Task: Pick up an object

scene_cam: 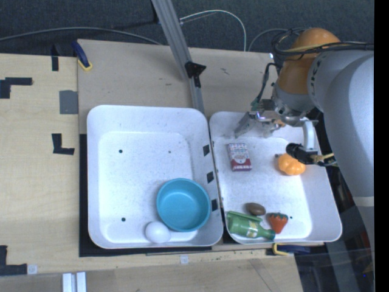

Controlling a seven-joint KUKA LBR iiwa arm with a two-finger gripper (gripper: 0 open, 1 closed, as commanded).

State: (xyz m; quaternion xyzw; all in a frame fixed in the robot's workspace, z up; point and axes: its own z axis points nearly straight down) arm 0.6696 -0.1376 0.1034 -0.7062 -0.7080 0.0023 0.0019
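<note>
Fingers (248,126) – state unclear, above red carton (239,156), label unreadable, right bin (322,205).

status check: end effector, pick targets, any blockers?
End effector over right bin's far edge, nothing held. Red packet just below it. Path unobstructed.

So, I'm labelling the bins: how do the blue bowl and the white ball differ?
The bowl is blue, the ball white. The bowl is much larger than the ball. The bowl is open and hollow, the ball a closed sphere. Both sit in the left bin, near its front edge, side by side.
</note>
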